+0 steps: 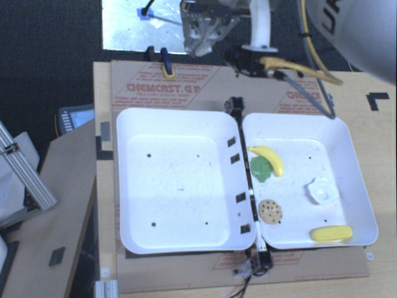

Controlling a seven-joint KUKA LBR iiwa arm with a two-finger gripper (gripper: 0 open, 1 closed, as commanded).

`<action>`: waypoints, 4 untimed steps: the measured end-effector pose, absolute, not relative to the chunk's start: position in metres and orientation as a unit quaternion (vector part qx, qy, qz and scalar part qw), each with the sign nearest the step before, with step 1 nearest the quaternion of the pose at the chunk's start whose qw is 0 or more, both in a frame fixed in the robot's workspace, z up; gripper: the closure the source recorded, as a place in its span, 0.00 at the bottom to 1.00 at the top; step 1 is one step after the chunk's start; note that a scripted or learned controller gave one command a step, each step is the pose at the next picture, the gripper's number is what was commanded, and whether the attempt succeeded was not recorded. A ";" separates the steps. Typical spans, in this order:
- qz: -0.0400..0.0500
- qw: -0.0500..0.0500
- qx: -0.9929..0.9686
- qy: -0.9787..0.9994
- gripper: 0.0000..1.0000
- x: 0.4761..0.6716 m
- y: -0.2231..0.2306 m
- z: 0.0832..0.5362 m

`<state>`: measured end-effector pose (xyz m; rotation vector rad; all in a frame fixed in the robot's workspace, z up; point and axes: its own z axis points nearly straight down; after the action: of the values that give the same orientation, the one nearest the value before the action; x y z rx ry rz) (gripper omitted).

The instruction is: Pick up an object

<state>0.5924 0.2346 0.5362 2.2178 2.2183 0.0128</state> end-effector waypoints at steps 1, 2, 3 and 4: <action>0.001 0.000 0.706 0.709 1.00 0.562 0.234 0.535; 0.002 0.001 0.705 0.710 1.00 0.563 0.234 0.547; 0.003 0.001 0.704 0.711 1.00 0.563 0.235 0.558; 0.004 0.001 0.703 0.712 1.00 0.563 0.235 0.569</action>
<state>0.5631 0.2347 0.5694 2.2055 2.2338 0.0139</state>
